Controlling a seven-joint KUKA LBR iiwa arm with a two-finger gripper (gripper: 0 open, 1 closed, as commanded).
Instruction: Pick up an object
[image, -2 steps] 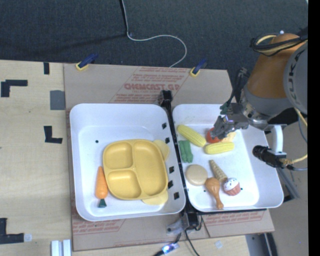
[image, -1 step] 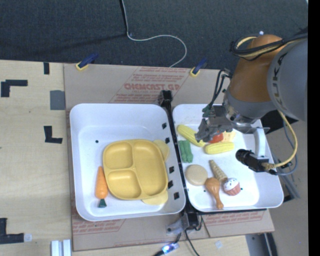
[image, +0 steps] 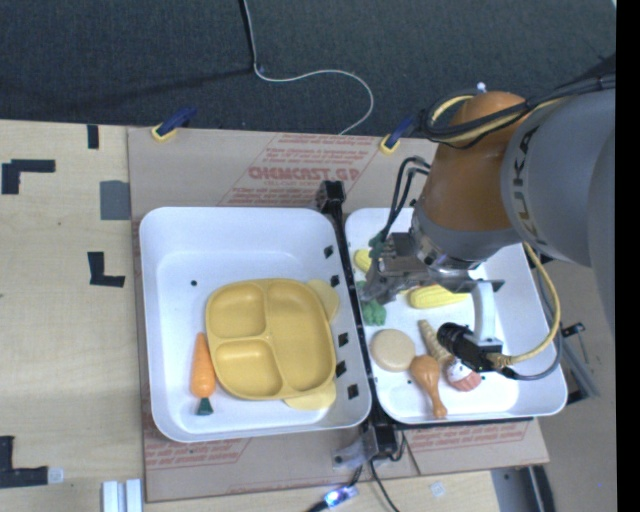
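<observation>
Two shallow white bins sit side by side. The left bin (image: 165, 300) holds one yellow three-compartment plastic tray (image: 270, 335) and one orange toy carrot (image: 202, 368) just beside the tray's left edge. The right bin (image: 535, 395) holds one yellow toy corn cob (image: 438, 297), one round beige disc (image: 393, 348), one tan toy drumstick (image: 428, 378) and one small green piece (image: 374, 313). The gripper (image: 385, 280) hangs low over the right bin's left side, near the green piece; whether it grasps anything cannot be told

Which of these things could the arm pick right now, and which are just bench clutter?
Pick candidates:
- corn cob
- green piece
- round cream piece
- drumstick
- carrot
- yellow divided tray

Just lying about:
- white cable
- cardboard sheet
</observation>
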